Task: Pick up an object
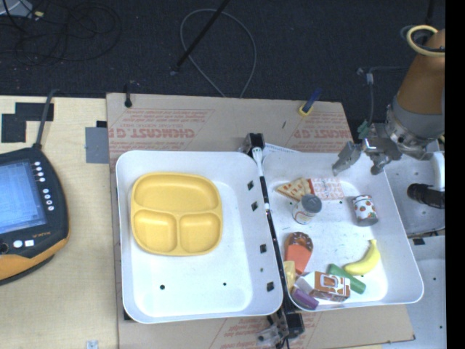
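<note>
The table (73,115) carries cardboard (218,126) with mirrored red print under two white bins. Nearest in the right bin (396,217) lie a small carton (331,285), a green piece (347,277) and a yellow banana (365,260); farther back, a patterned can (365,209). The left bin (142,267) holds a yellow divided tray (176,213). Beyond, the pincer (361,160) hangs spread open with nothing in it, over the right bin's far rim.
</note>
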Motion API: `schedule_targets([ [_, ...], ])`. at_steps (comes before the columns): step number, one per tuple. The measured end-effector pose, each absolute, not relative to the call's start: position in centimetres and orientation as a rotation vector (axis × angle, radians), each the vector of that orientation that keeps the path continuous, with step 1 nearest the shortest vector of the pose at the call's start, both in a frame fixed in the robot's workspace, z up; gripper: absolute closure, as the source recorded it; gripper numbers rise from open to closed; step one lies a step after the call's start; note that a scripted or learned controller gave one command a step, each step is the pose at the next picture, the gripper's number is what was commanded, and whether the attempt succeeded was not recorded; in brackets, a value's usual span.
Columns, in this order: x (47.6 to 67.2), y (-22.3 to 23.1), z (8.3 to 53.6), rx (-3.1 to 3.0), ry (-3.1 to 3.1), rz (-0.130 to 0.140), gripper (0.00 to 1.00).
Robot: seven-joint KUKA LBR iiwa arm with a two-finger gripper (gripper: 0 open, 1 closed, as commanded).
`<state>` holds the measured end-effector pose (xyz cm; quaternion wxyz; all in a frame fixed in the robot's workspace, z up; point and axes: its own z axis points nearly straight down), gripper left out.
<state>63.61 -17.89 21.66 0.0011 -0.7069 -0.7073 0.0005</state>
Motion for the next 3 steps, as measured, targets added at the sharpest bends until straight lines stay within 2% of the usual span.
schedule_targets([
  [1,60.6,-15.9,12.6,-2.222,-2.224,-0.001,0.00],
  [2,53.5,-9.6,9.5,-2.210,-2.216,0.007,0.00],
  [3,49.3,-8.7,8.8,-2.220,-2.217,0.001,0.00],
])
